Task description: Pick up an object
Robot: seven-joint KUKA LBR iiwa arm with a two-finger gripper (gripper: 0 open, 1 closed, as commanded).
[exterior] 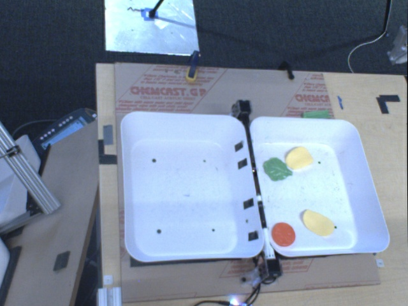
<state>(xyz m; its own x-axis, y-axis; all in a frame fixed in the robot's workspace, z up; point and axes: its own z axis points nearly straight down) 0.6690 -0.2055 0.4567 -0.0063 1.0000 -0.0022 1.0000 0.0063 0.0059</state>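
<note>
Holding four small pieces: right bin [363,171].

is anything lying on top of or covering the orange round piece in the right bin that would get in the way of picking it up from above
Nothing visible does. The orange round piece lies uncovered near the right bin's front left corner, apart from the yellow piece beside it. The bin's low wall runs close along its left.

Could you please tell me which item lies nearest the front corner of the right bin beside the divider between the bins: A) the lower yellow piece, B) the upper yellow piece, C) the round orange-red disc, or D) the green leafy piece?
C: the round orange-red disc sits in the right white bin at its near corner by the divider, with the other three farther off.
</note>
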